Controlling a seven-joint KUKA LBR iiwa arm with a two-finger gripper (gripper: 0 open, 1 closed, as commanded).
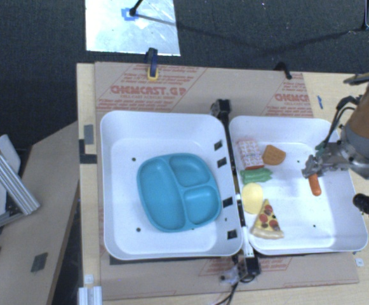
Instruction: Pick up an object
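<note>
The right bin [336, 230] holds several toy foods. A pink waffle-like block [248, 153], an orange-brown round piece [274, 154], a green piece [256, 175], a pale yellow piece [253, 197] and a pizza slice [267, 221] lie along its left side. A small orange-red sausage-shaped piece [315, 185] sits toward the bin's right, directly under my gripper [313, 169]. The gripper's tip meets the top end of that piece, and I cannot tell whether the piece is gripped or merely lying below.
In the left bin [117, 138] lies a blue divided plate [176, 191]. A black clip strip [230, 170] joins the two bins. Cardboard [190, 88] lies under them. The grey arm with its orange band [368, 122] hangs over the right bin's right edge.
</note>
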